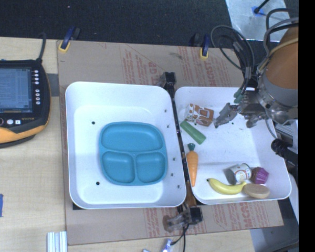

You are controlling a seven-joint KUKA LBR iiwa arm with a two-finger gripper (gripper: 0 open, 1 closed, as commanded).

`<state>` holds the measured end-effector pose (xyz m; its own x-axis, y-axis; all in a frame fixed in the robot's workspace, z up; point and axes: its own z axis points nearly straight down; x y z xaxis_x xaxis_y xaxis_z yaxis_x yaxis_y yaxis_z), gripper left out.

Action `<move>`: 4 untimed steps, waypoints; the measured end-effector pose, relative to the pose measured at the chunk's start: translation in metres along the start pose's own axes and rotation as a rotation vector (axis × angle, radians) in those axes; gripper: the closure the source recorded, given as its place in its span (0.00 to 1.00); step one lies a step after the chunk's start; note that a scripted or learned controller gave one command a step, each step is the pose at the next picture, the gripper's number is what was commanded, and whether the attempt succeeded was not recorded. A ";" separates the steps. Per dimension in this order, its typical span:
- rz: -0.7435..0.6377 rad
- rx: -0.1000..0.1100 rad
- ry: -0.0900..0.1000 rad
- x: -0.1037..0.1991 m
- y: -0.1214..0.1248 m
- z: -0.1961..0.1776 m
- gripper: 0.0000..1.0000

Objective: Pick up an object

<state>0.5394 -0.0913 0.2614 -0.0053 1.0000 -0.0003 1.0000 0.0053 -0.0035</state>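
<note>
Nearest the camera, along the front wall of the right bin (pixel 283 190), lie a yellow banana (pixel 226 186), a tan oval piece like a small bread roll (pixel 256 191), a small tin can on its side (pixel 240 171) and a purple toy (pixel 260 175), all crowded together and partly touching. Just left of them an orange carrot (pixel 191 165) rests lengthwise against the bin's left wall, green top pointing away. Further back a green stick-shaped piece (pixel 192 132) lies at a slant, and beyond it a small brown and white carton (pixel 200 114) sits near the back left corner. The gripper (pixel 236 114) hangs over the back half of this bin, right of the carton, with its dark fingers spread apart and nothing between them (they look clear of every object). In the left bin (pixel 73 140) a blue divided plate (pixel 133 152) lies flat in the middle. Off to the far left, on the bench, rests a teach pendant (pixel 13 101) with a lit screen.
</note>
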 end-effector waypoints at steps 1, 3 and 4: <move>0.000 0.003 -0.001 -0.012 0.039 0.102 0.00; 0.000 0.037 -0.004 -0.014 0.110 0.169 0.00; -0.002 0.037 0.003 -0.018 0.111 0.170 0.00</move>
<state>0.6498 -0.1085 0.0914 -0.0075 1.0000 0.0026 0.9992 0.0076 -0.0400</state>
